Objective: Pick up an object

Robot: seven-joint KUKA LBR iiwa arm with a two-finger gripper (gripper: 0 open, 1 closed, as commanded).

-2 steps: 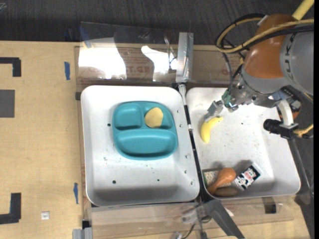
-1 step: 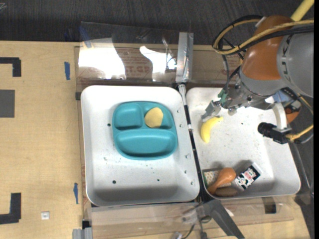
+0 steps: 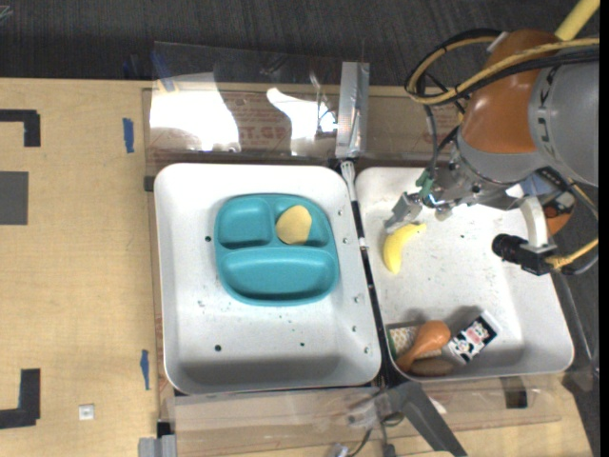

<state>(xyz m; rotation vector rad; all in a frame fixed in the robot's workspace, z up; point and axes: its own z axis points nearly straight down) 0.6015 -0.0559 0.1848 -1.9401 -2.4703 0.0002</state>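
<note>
A yellow banana [image 3: 399, 246] lies in the right bin [image 3: 533, 284], near its left wall. My gripper [image 3: 421, 209] hangs just above the banana's upper end, open, with its grey fingers [image 3: 400, 213] spread apart and nothing held between them. A brown pear-shaped object [image 3: 424, 341] and a small black-and-white box [image 3: 473, 338] rest along the right bin's front edge. In the left bin [image 3: 181, 284] stands a teal divided plate [image 3: 276, 269] with a round yellow object [image 3: 294, 224] in its upper right compartment.
The grey arm with its orange band [image 3: 504, 103] and looped cables reaches in over the right bin's far right corner. A black part [image 3: 519, 250] juts over the bin's right side. A metal divider [image 3: 352, 112] stands behind the bins.
</note>
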